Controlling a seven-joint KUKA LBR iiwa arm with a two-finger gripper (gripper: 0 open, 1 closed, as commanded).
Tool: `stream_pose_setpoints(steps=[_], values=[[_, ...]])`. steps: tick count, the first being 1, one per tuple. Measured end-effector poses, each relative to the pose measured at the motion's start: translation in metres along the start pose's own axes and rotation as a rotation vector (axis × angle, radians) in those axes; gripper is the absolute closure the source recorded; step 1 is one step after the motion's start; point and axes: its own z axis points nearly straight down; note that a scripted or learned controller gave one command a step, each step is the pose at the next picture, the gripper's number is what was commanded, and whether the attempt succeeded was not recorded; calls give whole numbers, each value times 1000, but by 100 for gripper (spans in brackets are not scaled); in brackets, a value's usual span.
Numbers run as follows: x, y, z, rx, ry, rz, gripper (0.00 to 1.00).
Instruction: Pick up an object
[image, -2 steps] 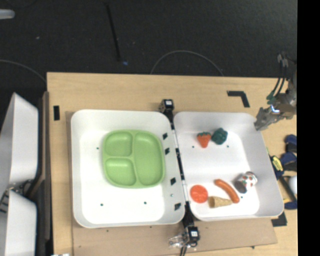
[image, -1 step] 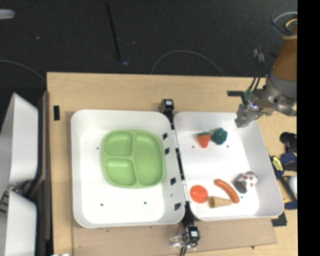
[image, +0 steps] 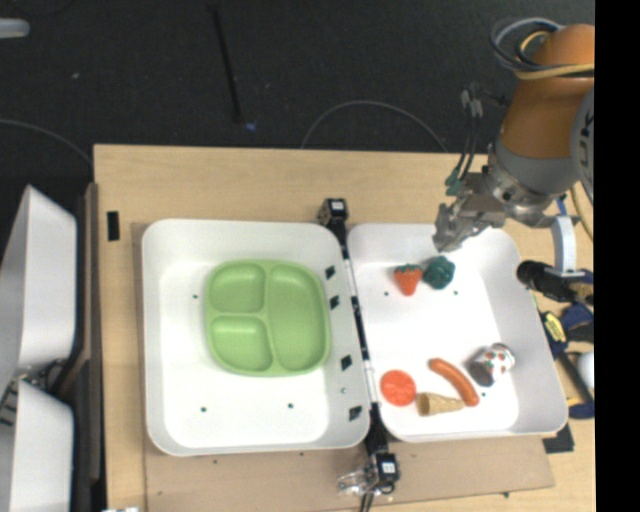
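My gripper (image: 447, 240) hangs over the far side of the right bin (image: 520, 300), just above and beside a dark green toy (image: 438, 271). A small orange carrot-like toy (image: 407, 279) lies to the left of the green one. Near the bin's front lie a red-orange disc (image: 398, 387), an orange sausage (image: 454, 379), a tan cone (image: 440, 404) and a grey, white and red toy (image: 492, 363). Nothing shows between the gripper's tips.
The left bin (image: 170, 330) holds a light green divided plate (image: 268, 317). Black clips run along the seam between the bins. Tools and cables lie on the bench beyond the right bin's right rim.
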Motion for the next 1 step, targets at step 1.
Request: stream_pose_setpoints(steps=[1], values=[[47, 3, 1, 1, 0, 1, 100]])
